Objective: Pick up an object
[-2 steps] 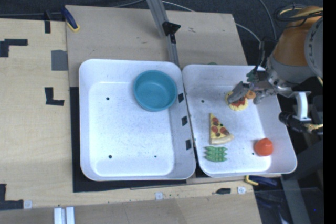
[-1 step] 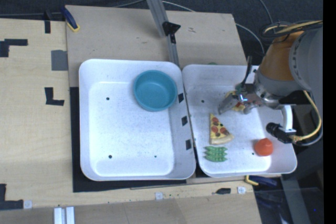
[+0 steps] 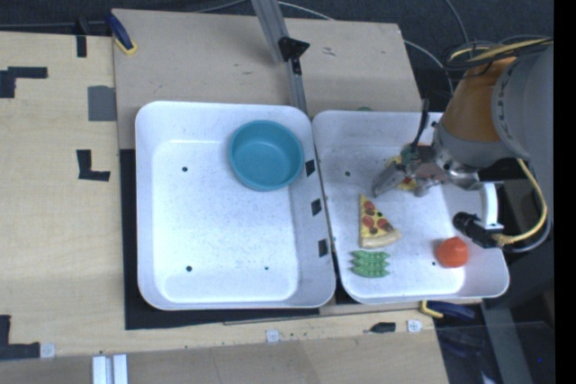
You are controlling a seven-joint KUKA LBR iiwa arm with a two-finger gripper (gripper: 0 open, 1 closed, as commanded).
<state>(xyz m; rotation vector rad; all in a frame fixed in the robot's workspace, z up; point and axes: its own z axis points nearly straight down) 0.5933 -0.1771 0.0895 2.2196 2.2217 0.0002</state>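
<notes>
Gripper (image 3: 402,178), finger state indeterminable, sits low in the right bin (image 3: 346,139), poised for the pizza slice (image 3: 375,224) at its seven o'clock.

- Two white bins: left bin (image 3: 171,220), right bin (image 3: 346,153)
- One blue bowl (image 3: 265,155)
- One pizza slice toy (image 3: 375,223)
- One green pea pod (image 3: 370,263)
- One orange-red piece (image 3: 452,252)

my arm (image 3: 526,99): grey, rounded shell | orange band (image 3: 472,108) above wrist | yellow and black cables (image 3: 504,49) looping alongside | gripper (image 3: 405,177): dark, possibly metal, blurry
</notes>
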